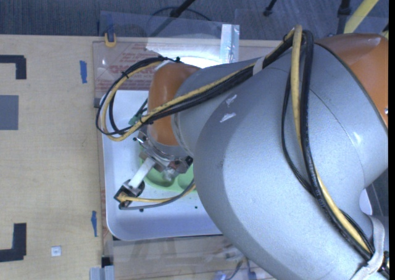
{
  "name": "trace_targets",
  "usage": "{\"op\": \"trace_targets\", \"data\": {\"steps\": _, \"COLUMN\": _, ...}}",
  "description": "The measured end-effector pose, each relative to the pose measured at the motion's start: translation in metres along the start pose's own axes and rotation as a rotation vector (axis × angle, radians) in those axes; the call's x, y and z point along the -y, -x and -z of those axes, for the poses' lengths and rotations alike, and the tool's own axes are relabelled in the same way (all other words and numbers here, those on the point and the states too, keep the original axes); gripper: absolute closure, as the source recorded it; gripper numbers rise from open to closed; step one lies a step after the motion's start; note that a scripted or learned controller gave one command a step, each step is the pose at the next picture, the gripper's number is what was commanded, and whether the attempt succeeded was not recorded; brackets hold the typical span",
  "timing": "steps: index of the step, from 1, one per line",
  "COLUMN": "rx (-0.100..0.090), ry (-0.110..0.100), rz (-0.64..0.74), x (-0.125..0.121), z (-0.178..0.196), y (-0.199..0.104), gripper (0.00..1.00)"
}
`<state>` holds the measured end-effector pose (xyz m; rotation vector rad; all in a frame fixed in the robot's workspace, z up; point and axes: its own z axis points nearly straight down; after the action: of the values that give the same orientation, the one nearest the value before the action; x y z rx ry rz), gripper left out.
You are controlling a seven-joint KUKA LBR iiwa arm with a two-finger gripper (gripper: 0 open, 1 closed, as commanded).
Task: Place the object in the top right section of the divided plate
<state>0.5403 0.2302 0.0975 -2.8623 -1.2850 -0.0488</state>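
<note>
The gripper (162, 171) hangs low over the green divided plate (182, 181) in the white bin (123, 168); the wrist hides how it is set and whether it carries anything. The object cannot be located. Risk: a release made unseen could land in the wrong section, and the yellow cable (133, 195) could snag. Most of the plate is hidden beneath the arm (278, 149).

Overhead slanted view, close above bin (123, 149)
</note>
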Motion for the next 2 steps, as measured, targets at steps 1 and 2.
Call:
{"op": "trace_targets", "data": {"steps": 1, "rx": 0.032, "ry": -0.006, "rz": -0.277, "x": 0.029, "z": 0.058, "y": 0.033, "gripper": 0.0}}
{"op": "trace_targets", "data": {"steps": 2, "rx": 0.033, "ry": -0.001, "rz": -0.555, "x": 0.028, "z": 0.084, "y": 0.058, "gripper": 0.0}}
